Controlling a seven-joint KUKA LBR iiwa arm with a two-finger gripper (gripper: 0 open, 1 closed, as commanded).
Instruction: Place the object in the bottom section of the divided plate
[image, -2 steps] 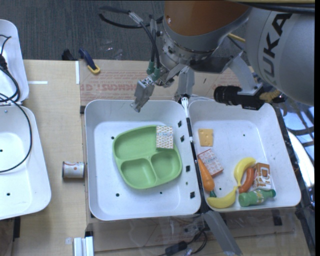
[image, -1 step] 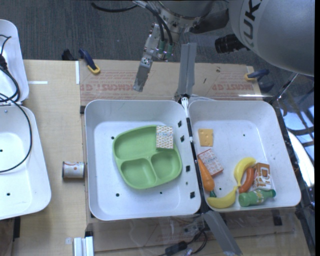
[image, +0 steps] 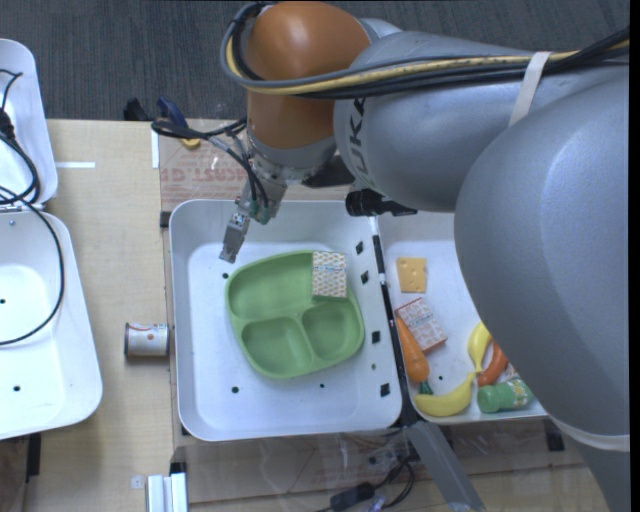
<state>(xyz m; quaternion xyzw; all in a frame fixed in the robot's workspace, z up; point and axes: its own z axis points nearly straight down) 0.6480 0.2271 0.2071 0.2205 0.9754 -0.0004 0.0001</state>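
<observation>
So the big grey arm comes in from the right and hangs over pretty much the whole top half of the scene, with the orange band sitting right above the left bin. That bin holds the green divided plate, which is a bit rotated, so its two smaller sections face the lower right and the big section runs along the upper left.

The thing to move looks like a small waffle-patterned block, and it's parked on the plate's upper right rim, half on the big section and nowhere near the bottom ones. The right bin has the other toy food in it: a cheese slice, a carrot, a banana and so on.

The tool is up off the plate's upper left corner, over bare bin floor, and it's holding nothing. Can't tell how wide it's set from this angle.

Key bit: the block lies to the tool's right and slightly lower, across the plate's top edge, so I'd guess the next move is a sideways shift right before any grab.
</observation>
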